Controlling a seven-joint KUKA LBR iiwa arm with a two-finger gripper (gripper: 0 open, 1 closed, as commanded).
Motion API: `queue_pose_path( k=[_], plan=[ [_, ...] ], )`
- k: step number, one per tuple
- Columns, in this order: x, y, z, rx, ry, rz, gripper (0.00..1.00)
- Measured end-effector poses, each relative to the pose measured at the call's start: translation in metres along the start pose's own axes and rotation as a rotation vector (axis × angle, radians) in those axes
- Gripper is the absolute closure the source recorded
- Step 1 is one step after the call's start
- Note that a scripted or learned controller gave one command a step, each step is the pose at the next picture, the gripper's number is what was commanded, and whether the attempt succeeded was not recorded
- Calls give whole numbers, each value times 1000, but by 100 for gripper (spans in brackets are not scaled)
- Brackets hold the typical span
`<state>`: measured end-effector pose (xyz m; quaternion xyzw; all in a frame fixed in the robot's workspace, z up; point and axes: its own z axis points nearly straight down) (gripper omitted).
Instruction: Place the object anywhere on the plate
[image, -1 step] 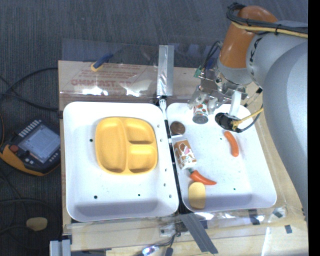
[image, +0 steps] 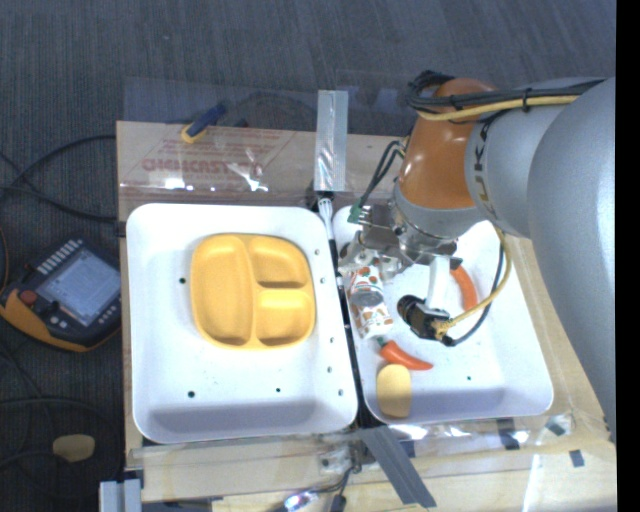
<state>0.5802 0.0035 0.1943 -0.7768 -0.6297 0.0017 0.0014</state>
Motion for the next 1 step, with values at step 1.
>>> queue_pose_path(
  k=[1],
  plan=[
    [60, 22, 12, 0, -2, -77, 100]
  ],
)
